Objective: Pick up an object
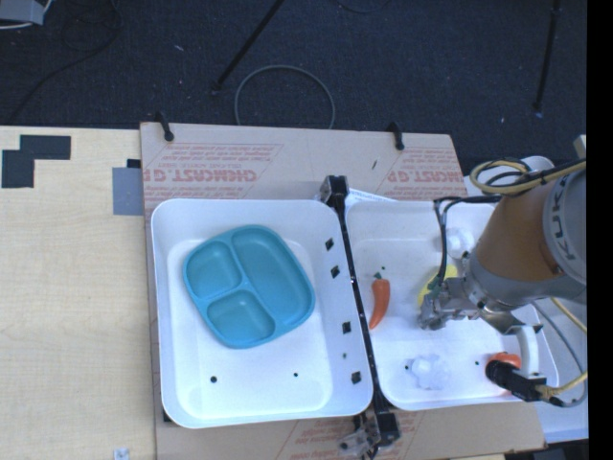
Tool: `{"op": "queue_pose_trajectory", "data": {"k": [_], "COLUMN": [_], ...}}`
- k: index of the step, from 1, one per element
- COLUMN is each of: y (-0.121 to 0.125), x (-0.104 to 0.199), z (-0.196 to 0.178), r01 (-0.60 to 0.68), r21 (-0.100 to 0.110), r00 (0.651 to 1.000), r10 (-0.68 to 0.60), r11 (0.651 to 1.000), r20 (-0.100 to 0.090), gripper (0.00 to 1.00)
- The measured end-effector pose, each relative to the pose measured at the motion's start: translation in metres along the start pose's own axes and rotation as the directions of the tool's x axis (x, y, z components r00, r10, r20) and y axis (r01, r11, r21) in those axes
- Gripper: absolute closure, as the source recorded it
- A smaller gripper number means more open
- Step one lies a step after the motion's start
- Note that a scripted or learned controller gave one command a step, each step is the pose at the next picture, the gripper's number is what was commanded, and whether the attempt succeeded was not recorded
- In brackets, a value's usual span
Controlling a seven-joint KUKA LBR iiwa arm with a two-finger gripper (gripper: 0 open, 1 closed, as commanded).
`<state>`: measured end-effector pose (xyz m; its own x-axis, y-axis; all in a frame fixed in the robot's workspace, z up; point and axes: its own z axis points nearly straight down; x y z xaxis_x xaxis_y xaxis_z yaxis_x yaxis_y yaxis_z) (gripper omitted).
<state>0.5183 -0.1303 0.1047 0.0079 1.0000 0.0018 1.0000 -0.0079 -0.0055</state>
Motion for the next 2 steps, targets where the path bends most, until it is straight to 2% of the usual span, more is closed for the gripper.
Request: {"op": "queue_pose_trajectory", "data": {"k": [1,2], "y": [0.001,0.001], "x": [-0.012,-0.006], "z": [-0.053,-0.114], "r01": [0.000,0.009], "r21": [-0.007,-0.009], "r00": [1.000,1.000], "r10": [0.000,-0.009], "r11": [1.000,1.000], "r20": [0.002,0.002], "gripper": [1.00,1.00]}}
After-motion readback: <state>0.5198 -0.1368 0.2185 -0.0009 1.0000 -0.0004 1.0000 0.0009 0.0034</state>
